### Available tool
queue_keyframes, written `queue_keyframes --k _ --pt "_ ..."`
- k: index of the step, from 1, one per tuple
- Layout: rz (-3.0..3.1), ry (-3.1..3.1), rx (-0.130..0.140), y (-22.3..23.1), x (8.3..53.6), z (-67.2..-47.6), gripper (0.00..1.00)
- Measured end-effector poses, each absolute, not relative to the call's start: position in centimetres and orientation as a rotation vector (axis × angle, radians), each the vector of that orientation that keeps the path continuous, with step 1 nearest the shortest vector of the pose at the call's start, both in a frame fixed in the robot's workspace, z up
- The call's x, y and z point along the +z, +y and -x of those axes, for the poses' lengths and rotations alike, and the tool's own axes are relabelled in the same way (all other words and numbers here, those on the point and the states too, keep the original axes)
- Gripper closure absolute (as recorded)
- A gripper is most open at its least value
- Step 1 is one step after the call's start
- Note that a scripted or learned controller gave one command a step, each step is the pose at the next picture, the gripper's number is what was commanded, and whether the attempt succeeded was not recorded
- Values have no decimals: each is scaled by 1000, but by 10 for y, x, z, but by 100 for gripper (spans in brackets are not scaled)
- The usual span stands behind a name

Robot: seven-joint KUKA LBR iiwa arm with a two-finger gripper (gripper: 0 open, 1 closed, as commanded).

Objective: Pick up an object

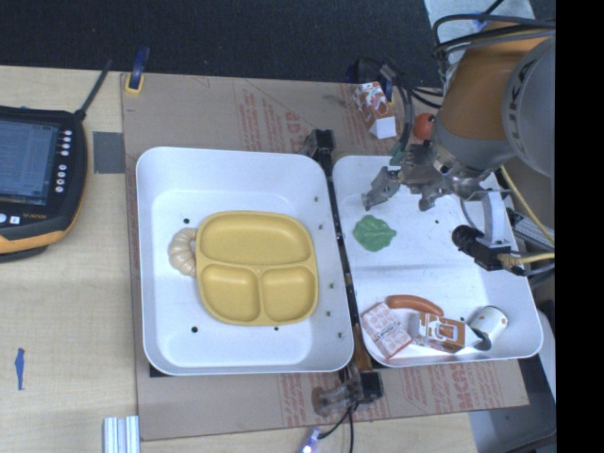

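Note:
My gripper hangs over the far part of the right bin, open with nothing between its fingers. A flat green leaf-shaped piece lies just in front of the left fingertip, apart from it. Along the bin's near edge lie an orange sausage, a small white printed packet, an orange-and-white box and a white cup on its side. In the left bin a yellow divided plate lies flat, with a beige pastry tucked against its left rim.
A small printed carton and cables sit behind the right bin, outside it. A control tablet rests on the bench at far left. The arm's grey body and orange band overhang the right bin's far right corner.

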State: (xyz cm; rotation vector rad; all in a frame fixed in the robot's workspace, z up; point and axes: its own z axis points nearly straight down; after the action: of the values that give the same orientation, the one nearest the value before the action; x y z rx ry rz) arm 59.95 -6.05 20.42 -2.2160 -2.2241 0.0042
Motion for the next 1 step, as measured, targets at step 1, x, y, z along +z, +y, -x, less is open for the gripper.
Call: queue_keyframes --k 1 --pt "2216 -2222 7 -119 120 -626 0"
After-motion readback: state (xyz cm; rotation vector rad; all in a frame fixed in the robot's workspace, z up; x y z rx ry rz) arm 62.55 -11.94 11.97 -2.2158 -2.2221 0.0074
